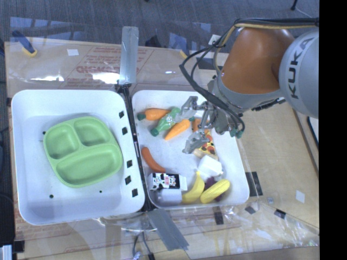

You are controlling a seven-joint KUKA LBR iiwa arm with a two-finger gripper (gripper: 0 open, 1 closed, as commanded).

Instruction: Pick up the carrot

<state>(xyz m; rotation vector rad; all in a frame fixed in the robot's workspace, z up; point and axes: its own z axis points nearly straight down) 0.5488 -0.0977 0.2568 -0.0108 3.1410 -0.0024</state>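
Where it lies tilted, carrot [178, 129] looks orange.

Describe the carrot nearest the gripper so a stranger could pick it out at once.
Find the right bin of the two. Near its far end, just left of the gripper, lies a slanted orange carrot. Its upper end touches a green toy; the other orange carrot lies farther left, near the far wall.

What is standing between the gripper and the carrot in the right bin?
Nothing visible. The gripper hangs just right of the carrot, with bare bin floor between them. A green bottle touches the carrot's far, left side.
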